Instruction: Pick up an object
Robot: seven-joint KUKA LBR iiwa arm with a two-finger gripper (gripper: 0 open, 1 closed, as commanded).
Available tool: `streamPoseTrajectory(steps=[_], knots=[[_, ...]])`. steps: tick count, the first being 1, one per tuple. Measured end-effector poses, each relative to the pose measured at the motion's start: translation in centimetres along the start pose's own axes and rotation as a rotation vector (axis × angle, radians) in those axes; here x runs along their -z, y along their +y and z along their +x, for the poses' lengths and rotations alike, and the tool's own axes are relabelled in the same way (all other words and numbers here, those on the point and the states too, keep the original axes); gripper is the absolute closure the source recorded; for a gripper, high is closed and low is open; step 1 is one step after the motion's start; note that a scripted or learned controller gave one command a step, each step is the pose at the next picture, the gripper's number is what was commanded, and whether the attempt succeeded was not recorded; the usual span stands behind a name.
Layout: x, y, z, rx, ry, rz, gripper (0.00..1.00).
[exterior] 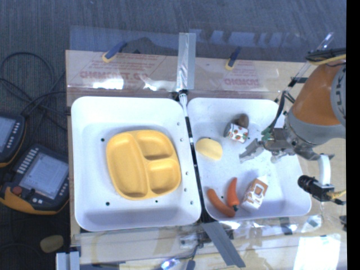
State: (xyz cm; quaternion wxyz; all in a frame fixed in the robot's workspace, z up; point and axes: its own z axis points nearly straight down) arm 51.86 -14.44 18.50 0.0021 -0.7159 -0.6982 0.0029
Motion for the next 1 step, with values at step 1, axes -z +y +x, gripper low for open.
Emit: streamPoseTrajectory(steps=[1], knots=[[-9.72, -3.01, 0.66, 0.254, -0.002, -0.015, 0.0]])
